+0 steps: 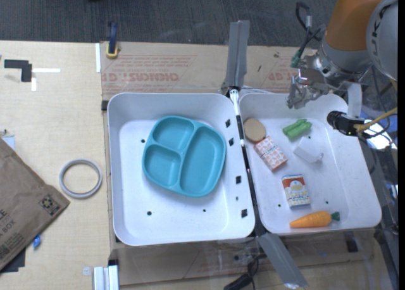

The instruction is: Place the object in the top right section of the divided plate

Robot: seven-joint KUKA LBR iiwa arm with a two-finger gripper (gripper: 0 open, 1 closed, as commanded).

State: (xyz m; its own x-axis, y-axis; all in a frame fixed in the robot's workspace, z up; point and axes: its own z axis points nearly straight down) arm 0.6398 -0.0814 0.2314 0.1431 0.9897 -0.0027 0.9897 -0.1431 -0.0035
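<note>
Starting at the left, there's a brown cardboard box [22, 209] poking in at the corner of the worktop [50, 124], with a roll of tape [80, 177] lying flat just beside it. Next is the left bin [120, 219], and the blue divided plate [184, 155] sits in it, a bit tilted, all three sections bare. Over in the right bin [361, 206] is a scatter of stuff: a round tan cookie-looking thing [254, 130], a red-and-white packet [270, 154] touching it, a small carton [295, 191], an orange carrot [313, 220] near the front edge, a green pepper-ish item [296, 128] and a white block [309, 152]. The gripper [297, 100] hangs over the back of that bin, near the green item; can't tell how the fingers are set, and nothing shows between them.
</note>
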